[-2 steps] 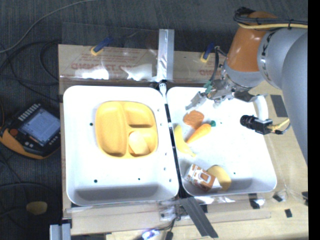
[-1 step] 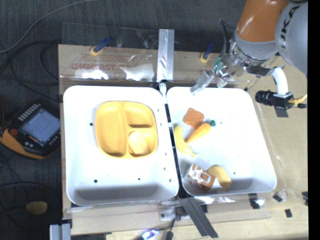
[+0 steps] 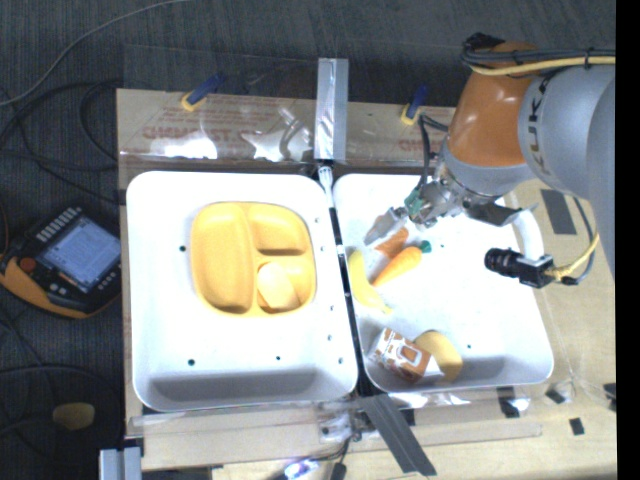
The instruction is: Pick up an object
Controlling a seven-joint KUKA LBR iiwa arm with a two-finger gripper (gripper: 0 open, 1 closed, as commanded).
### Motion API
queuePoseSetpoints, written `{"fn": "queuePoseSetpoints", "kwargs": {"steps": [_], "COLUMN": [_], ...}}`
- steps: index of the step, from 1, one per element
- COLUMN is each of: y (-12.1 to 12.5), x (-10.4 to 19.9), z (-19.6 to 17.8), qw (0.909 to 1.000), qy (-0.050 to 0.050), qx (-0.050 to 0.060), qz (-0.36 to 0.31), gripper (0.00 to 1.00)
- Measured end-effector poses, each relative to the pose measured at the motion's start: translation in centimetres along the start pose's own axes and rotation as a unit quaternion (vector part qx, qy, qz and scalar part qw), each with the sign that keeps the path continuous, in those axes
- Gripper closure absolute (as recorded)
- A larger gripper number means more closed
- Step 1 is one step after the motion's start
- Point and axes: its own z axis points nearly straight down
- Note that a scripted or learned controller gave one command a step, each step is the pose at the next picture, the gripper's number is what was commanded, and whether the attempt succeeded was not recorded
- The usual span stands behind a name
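Observation:
My gripper (image 3: 388,230) hangs low over the upper left part of the right bin (image 3: 500,318), reaching in from the orange-banded wrist (image 3: 490,118). Its tip sits right above an orange carrot (image 3: 405,261) that has a small green end and lies at a slant. A second orange piece (image 3: 393,240) shows just under the tip, touching or nearly touching it. A yellow banana (image 3: 365,283) lies along the bin's left wall, just left of the carrot. Near the front wall lie a small brown and white carton (image 3: 397,356) and a tan rounded fruit (image 3: 441,354).
The left bin (image 3: 160,358) holds a yellow divided plate (image 3: 250,258). A black fitting with a cable (image 3: 518,263) sticks out from the arm over the right bin. A grey divider bar (image 3: 332,108) stands behind the bins. A handheld controller (image 3: 65,258) lies off the bench at the left.

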Motion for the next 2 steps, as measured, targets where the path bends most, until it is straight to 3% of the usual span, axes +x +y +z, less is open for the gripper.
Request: {"fn": "queuePoseSetpoints", "kwargs": {"steps": [1,2], "y": [-4.9,-3.8], "x": [-4.4,-4.8], "z": [9.9,9.9], "qw": [0.9996,0.9969], "qy": [-0.003,-0.004], "qx": [-0.006,-0.004], "qz": [-0.027,-0.078], "gripper": [0.00,0.00]}}
